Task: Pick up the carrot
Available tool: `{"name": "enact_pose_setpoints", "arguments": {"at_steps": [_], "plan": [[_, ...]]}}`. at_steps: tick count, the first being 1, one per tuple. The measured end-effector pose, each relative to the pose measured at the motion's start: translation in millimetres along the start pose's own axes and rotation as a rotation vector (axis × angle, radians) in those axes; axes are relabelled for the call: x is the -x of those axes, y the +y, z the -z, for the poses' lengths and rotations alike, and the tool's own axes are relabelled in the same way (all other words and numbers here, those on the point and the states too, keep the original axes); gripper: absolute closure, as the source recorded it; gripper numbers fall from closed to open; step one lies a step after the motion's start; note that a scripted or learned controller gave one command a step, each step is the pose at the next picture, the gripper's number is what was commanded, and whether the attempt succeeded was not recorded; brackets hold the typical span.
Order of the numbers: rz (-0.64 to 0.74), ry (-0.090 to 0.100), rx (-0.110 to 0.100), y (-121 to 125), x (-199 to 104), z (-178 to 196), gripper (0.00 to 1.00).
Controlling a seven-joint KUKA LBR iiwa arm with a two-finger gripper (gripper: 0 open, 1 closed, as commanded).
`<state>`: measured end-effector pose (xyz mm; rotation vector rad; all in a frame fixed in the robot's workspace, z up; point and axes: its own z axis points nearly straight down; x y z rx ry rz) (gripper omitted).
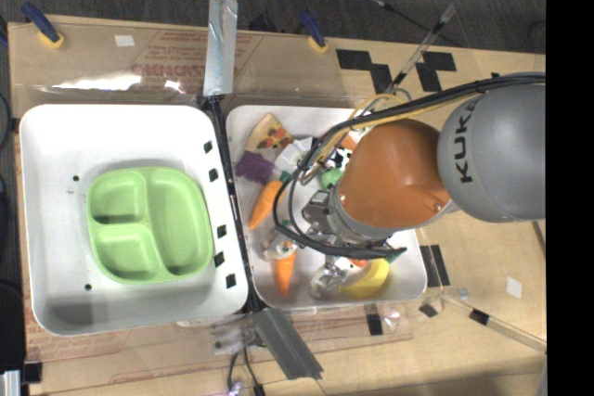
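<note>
Can't tell the gripper's state; arm hides it. Carrot sits at its 10 o'clock, so it'll probably snag the banana instead.

The arm covers most of the right bin, so the bin's floor under the orange band and grey wrist is hidden, and so is its right wall. The gripper sits below the wrist, tangled in cables (whether its fingers are apart or together cannot be made out). A yellow item peeks out beside it, partly covered, too little showing to name. A second small orange piece lies near the carrot; its upper end is masked by something shiny and unclear. Green and white bits by the cables are too small to identify. The arm's grey body runs out of view at the right.
</note>
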<state>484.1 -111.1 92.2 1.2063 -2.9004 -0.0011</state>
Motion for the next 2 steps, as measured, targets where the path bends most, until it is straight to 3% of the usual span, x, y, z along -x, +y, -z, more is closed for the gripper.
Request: {"name": "enact_pose_setpoints", "arguments": {"at_steps": [1, 2], "plan": [[0.008, -0.002, 0.000, 0.8, 3.1, 9.8, 1.00], [0.393, -0.002, -0.004, 37.2, 41.0, 100.8, 1.00]]}}
